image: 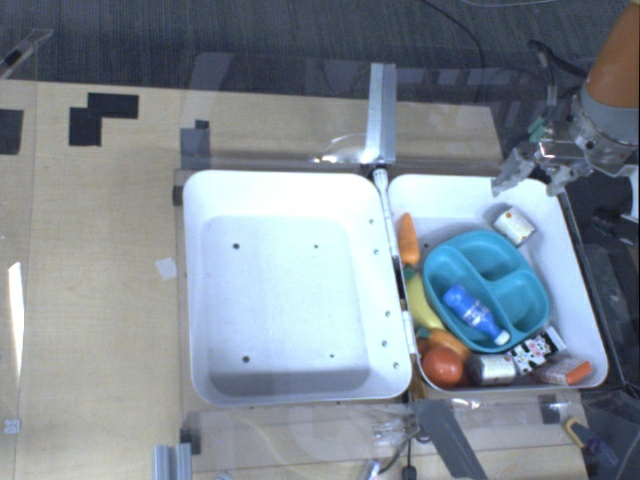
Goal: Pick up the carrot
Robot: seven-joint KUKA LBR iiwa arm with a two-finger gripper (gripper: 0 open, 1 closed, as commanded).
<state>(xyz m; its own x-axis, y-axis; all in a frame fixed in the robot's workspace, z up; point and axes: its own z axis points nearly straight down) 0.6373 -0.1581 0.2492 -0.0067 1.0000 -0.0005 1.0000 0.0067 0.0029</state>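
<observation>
Carrot (408, 239): lay in the right bin (575, 268), lengthwise along its left wall, just beside the divider between bins, thick end toward the far side.
Gripper (531, 168): hovered over the far right corner of the right bin, well apart from the carrot; nothing between its fingers.
Fingers: looked spread, two prongs apart, though small and partly blurred.
Step in hand: approach not yet made; judged as the very start of the pick.
How to do it well: carry the gripper across to the left wall, turn the fingers to close across the carrot's short width, and come down near its middle. One finger has to slip between carrot and wall, so little room for error.
In the way: blue tray (487, 288) sat just beside the carrot on the right, its rim close; a bottle (469, 309) lay in it. Banana (423, 304) touched or nearly touched the carrot's near end.
Other things: tomato (443, 366), small can (513, 225), dark can (491, 369), all in the right bin.
Left bin (200, 298): white, beside the right one.
Risk: fingers may strike the wall or nudge the tray.
</observation>
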